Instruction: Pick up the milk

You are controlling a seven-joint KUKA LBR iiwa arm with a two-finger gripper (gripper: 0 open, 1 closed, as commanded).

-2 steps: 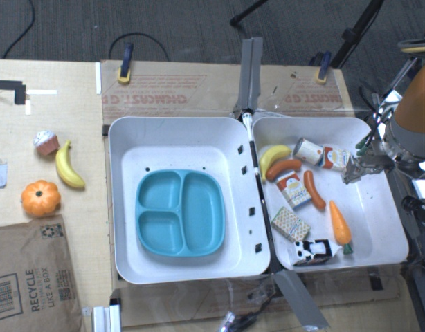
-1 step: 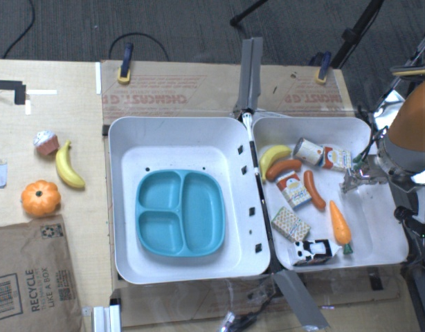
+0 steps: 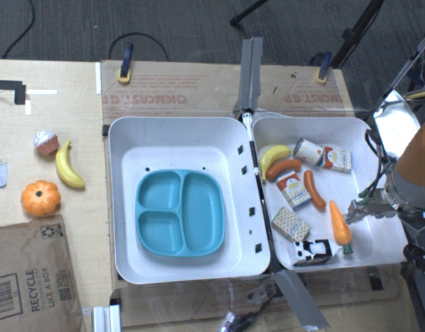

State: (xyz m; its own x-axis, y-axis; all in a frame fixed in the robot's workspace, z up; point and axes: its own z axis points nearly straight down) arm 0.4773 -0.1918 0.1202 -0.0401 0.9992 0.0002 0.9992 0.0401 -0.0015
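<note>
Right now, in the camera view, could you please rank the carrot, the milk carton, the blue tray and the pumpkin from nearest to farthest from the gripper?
From the gripper, at the right bin's right side:
1. Carrot, just beside it in the right bin.
2. Milk carton, at the right bin's front edge.
3. Blue tray, in the left bin.
4. Pumpkin, out on the bench at far left.

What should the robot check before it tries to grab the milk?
1. Black-and-white cow-print milk carton visible in the right white bin: ok.
2. Two-finger gripper over the milk: not ok, it sits to the right, near the orange carrot.
3. Milk free of neighbours: not ok, the speckled box lies close.
4. Milk upright: not ok, it lies flat.
5. Fingers open: cannot tell.
</note>
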